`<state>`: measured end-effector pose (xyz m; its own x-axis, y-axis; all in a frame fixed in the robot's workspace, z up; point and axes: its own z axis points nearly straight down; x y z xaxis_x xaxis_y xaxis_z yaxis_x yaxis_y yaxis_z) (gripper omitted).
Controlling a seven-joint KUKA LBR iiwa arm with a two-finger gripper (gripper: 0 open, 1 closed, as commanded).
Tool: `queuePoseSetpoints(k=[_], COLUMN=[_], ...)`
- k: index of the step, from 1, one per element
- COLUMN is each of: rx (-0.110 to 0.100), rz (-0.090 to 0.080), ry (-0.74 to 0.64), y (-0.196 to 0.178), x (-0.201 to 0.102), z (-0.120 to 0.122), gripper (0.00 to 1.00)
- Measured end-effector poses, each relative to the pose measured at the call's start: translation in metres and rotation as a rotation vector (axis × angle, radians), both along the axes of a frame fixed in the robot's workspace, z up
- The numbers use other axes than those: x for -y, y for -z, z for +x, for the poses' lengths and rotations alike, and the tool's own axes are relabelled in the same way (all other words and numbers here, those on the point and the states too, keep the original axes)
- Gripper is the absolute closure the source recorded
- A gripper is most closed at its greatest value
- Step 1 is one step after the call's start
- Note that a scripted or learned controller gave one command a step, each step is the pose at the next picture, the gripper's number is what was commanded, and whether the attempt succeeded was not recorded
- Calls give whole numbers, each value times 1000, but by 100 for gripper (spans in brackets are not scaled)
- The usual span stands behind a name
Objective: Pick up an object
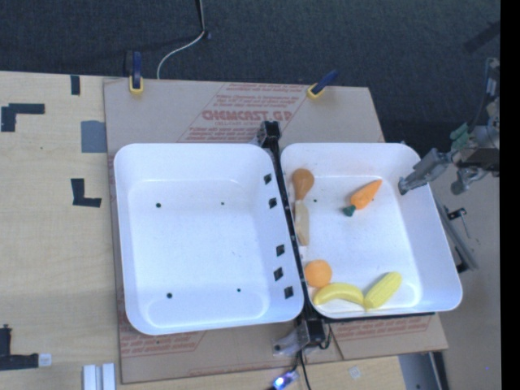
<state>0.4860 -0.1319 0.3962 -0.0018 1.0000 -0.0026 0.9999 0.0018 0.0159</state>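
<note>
The carrot [366, 194] is lying in the right bin [422, 242], its long axis slanting, the orange tip pointing up and to the right toward the bin's far right corner, and the green stem end pointing down-left toward the bin's middle. Taking the carrot as the landmark, a brown pear-shaped piece [301, 182] is sitting to its left against the divider between the bins, with a pale elongated item [301, 223] just below that, running along the divider. Well below the carrot, an orange [318, 273] is touching a banana [338, 296], and a corn cob [382, 290] is lying just beside the banana, tilted up to the right. The left bin [130, 218] is lying farther left, on a cardboard sheet [244, 112] on the table [49, 218].

The claw [435, 169] is hovering to the right of the carrot, over the right bin's far right rim, apart from it. It is blurred and partly cut off; whether it is released or clenched I cannot tell.
</note>
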Motion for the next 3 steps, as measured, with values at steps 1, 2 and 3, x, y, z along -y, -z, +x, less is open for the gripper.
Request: queuePoseSetpoints(k=[1,2,3], rx=[0,-9,-16], rz=[-1,0,-1], ry=[-5,-2,-1], y=[-116,-135,-145], x=[-39,-40,-40], z=[73,180,177], gripper=[0,0,100])
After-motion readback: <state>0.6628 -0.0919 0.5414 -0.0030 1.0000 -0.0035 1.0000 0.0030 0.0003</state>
